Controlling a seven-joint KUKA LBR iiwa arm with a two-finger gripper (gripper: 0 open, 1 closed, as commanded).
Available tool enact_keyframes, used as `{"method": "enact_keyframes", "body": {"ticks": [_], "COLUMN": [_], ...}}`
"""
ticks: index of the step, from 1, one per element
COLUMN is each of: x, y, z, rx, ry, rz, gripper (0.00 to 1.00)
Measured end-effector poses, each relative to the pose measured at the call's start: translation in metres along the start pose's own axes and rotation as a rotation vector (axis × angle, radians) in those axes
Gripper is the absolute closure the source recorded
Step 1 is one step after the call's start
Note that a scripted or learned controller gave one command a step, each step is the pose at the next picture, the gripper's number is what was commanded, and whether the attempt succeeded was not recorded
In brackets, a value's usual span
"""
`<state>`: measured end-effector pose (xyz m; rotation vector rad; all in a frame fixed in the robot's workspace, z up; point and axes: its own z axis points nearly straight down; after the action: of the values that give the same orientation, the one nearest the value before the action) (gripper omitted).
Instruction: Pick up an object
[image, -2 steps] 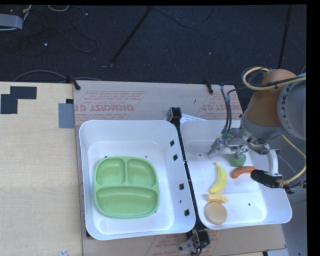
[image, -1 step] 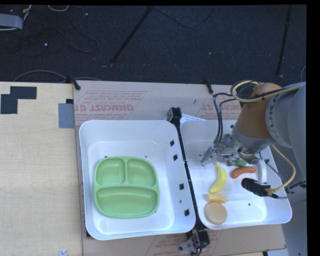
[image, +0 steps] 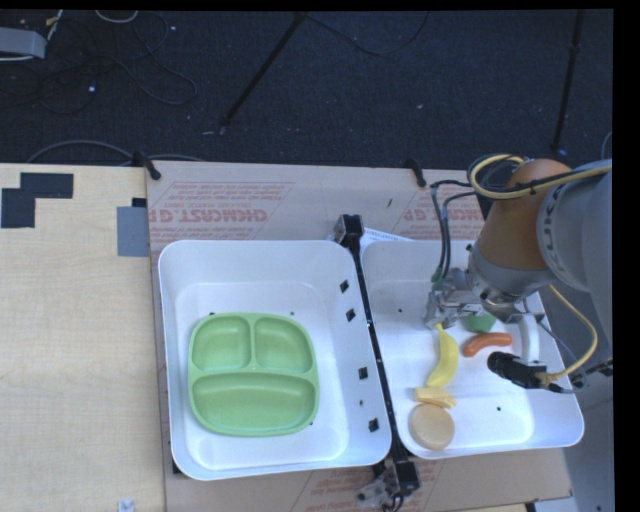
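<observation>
Right bin (image: 545, 432), lower right of frame, holds the loose items.
- Yellow toy banana (image: 443, 360) lies roughly upright in the frame at the bin's centre.
- A small pale slice (image: 434, 398) touches the banana's lower end, and a round tan disc (image: 433, 428) lies just below that, near the bin's front rim.
- An orange sausage-shaped piece (image: 487, 343) lies right of the banana's upper end. A small green piece (image: 481, 323) sits just above it.

Gripper (image: 447, 308) is low in the right bin, just above the banana's upper tip and left of the green piece. No item visibly held. Whether the gripper is open or closed: cannot tell from this angle. The grey arm (image: 575, 235), with its orange band (image: 510, 235), enters from the right edge.

Left bin (image: 172, 400) holds a green three-compartment plate (image: 254, 375), lying flat, left of centre.

Both bins rest on a cardboard sheet (image: 220, 205) with red print, upside down in the frame and too blurred to read reliably.

The pale wood worktop (image: 70, 350) fills the left side, with dark blocks (image: 30, 195) and a grey rectangle (image: 131, 230) at its upper part. Dark blue floor (image: 330, 80) with cables runs across the top.
</observation>
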<state>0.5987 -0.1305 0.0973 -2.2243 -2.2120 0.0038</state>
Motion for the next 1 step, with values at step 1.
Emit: {"method": "enact_keyframes", "body": {"ticks": [1], "x": [0.009], "y": [-0.003], "z": [-0.0547], "rx": [-0.007], "ry": [-0.001], "rz": [-0.006], "gripper": [1.0]}}
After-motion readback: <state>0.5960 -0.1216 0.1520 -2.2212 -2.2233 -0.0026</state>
